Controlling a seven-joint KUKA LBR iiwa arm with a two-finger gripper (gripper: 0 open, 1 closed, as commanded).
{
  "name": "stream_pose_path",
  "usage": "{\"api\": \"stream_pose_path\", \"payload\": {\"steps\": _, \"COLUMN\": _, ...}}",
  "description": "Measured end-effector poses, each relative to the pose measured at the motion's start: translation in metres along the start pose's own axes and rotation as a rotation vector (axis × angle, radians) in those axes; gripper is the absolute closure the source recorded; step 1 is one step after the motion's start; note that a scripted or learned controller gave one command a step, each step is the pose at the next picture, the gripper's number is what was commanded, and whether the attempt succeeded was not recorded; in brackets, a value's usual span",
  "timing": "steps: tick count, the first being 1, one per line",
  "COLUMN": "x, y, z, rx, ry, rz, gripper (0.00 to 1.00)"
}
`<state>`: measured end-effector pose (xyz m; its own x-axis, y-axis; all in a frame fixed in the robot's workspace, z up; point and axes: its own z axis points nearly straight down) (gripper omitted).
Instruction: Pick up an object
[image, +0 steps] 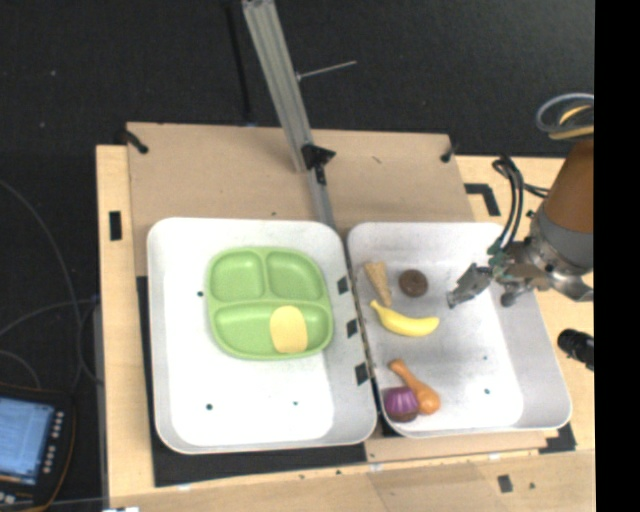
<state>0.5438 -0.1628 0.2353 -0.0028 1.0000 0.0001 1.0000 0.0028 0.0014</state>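
The right bin (520, 390) holds a yellow banana (405, 321), a brown round piece (413, 283), a tan cone-shaped piece (377, 278), an orange carrot (413, 384) and a purple vegetable (401, 404). My gripper (487, 291) hangs over the upper right part of this bin, to the right of the brown piece and the banana. Its fingers (464, 291) are spread, it is open, and nothing sits between them.
The left bin (180, 400) bears a green divided plate (268, 303) with a yellow piece (289, 328) in its lower compartment. A slanted metal pole (290, 110) rises behind the bins. The arm's orange band (575, 195) stands at the right edge.
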Motion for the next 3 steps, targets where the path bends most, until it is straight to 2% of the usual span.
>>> {"api": "stream_pose_path", "payload": {"steps": 1, "x": 0.0, "y": 0.0, "z": 0.0, "rx": -0.001, "ry": 0.0, "rz": 0.001, "gripper": 0.0}}
{"api": "stream_pose_path", "payload": {"steps": 2, "x": -0.01, "y": 0.005, "z": 0.05, "rx": 0.005, "ry": -0.002, "rz": 0.004, "gripper": 0.0}}
{"api": "stream_pose_path", "payload": {"steps": 3, "x": -0.011, "y": -0.006, "z": 0.099, "rx": 0.005, "ry": -0.001, "rz": 0.003, "gripper": 0.0}}
